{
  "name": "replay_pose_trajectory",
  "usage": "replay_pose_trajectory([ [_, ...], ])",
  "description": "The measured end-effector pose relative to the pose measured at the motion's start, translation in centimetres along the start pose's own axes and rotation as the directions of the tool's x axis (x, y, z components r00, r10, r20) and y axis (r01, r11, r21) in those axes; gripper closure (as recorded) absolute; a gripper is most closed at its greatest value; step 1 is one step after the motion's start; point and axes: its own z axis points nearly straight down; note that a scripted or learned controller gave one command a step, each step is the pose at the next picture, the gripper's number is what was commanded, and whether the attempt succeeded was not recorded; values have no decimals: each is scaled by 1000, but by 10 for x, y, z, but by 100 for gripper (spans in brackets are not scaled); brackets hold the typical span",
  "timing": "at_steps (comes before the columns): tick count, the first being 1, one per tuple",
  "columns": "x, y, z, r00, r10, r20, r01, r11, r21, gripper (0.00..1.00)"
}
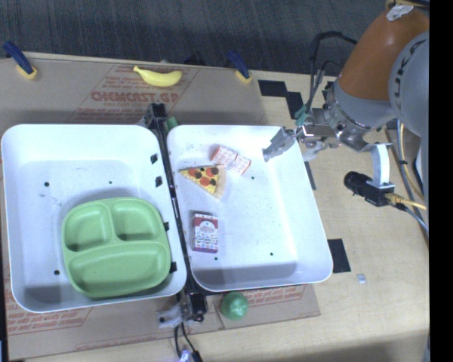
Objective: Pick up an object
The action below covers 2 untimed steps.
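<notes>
Our hand [275,145] hangs over the right bin's [302,232] far right corner, holding nothing; how wide it stands we cannot tell. Nearest lies the pink packet [232,159], beside the pizza slice [204,177]: we should centre above it before descending.

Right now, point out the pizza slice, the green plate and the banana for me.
pizza slice [204,177], camera view, on its topped middle
green plate [118,246], camera view, on the ridge between compartments
banana [158,75], camera view, on its middle
</notes>
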Motion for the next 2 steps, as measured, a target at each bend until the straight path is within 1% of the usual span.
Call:
replay_pose_trajectory([
  [1, -25, -113, 156, 1000, 0, -1, 0, 1000, 3, 0],
  [2, 3, -42, 171, 1000, -3, 0, 3, 1000, -1, 0],
])
